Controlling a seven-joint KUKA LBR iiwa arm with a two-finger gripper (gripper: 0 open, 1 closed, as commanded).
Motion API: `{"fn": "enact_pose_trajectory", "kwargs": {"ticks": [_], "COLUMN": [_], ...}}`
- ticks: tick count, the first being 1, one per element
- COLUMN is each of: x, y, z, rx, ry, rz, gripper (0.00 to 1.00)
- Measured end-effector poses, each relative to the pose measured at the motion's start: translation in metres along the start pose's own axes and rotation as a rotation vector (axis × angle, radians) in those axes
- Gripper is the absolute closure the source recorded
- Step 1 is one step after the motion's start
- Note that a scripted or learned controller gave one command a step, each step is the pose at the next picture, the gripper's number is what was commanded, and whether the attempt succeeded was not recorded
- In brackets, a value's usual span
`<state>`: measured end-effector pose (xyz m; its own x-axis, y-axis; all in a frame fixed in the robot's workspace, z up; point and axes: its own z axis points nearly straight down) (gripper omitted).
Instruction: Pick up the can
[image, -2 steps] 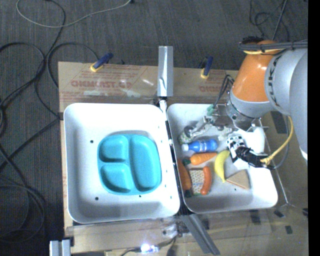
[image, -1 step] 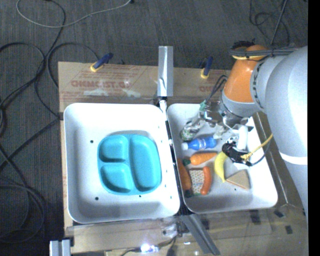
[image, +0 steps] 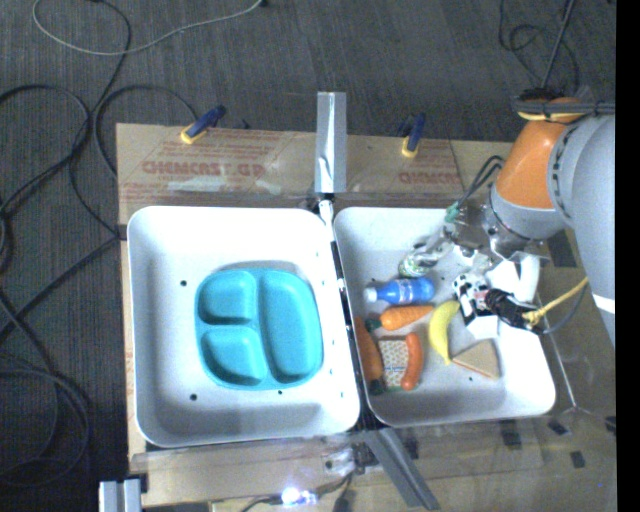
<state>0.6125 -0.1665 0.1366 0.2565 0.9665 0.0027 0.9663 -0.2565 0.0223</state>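
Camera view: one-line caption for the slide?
Gripper over the can in the right bin; blue tray in the left bin.

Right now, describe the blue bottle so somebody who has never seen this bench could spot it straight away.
Look in the right-hand white bin, the one crowded with toy food. Near its middle, the blue bottle lies on its side, just above an orange carrot. It is the one blue thing in that bin, with a white cap pointing left.

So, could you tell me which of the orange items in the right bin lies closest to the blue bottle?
The carrot, lying directly below the blue bottle and almost touching it. The other orange items lie lower, toward the right bin's front-left corner.
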Motion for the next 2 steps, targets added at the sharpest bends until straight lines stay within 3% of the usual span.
{"fn": "enact_pose_trajectory", "kwargs": {"ticks": [1,2], "x": [-0.036,-0.021], "y": [0.036,0.062], "z": [-0.031,0.049], "rx": [0.024,0.054], "ry": [-0.009,0.001], "rz": [0.174,0.278], "gripper": [0.0,0.0]}}
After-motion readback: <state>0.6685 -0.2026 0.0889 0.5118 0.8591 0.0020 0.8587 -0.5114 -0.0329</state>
